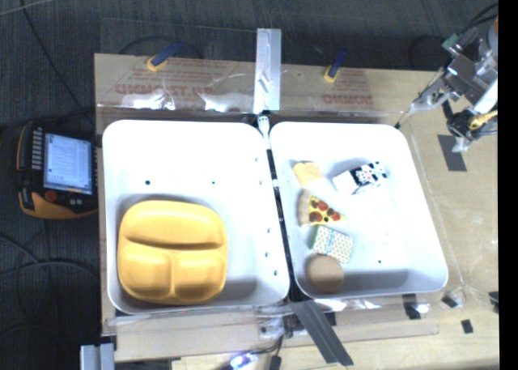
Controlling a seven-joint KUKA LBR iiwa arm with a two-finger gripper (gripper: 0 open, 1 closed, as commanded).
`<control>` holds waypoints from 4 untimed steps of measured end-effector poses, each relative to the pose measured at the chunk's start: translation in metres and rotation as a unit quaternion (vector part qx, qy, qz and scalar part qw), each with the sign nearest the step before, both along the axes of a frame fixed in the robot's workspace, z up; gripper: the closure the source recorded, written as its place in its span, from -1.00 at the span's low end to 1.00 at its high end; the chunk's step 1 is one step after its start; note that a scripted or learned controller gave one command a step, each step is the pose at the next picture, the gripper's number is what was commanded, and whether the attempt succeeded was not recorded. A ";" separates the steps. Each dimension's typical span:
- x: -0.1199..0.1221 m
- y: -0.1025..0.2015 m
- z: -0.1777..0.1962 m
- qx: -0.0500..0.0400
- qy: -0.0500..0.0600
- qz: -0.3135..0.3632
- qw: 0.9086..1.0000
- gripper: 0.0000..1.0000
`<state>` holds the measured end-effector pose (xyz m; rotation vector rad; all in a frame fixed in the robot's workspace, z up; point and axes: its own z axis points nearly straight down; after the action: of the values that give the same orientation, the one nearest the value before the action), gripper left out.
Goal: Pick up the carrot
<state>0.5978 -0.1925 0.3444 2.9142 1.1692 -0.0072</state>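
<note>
My gripper (467, 93) hangs at the upper right, outside the right bin (421, 198) and over the bare bench beyond its far right corner. The right bin holds several small toy foods. A pale yellow piece (307, 172) lies near the divider. To its right lies a white carton with black spots (362, 176). A pizza slice (318, 210) sits below them. Nearer the front are a green-and-white patterned packet (333, 243) and a brown round item (325, 272). None of them is close to the gripper.
A large yellow bread-shaped block (171, 249) fills the front of the left bin (186, 158). A handheld pendant with a lit screen (58, 168) lies left of the bench. A metal strip (268, 69) stands at the back between the bins.
</note>
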 end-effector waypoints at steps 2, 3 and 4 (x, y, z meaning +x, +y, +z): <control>0.047 -0.031 0.089 -0.001 0.000 -0.257 0.966 -1.00; 0.041 -0.031 0.048 -0.001 0.000 -0.273 0.962 -1.00; 0.041 -0.005 0.089 -0.001 -0.001 -0.228 0.974 -1.00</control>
<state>0.6386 -0.1974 0.4338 3.1018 0.4747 -0.0070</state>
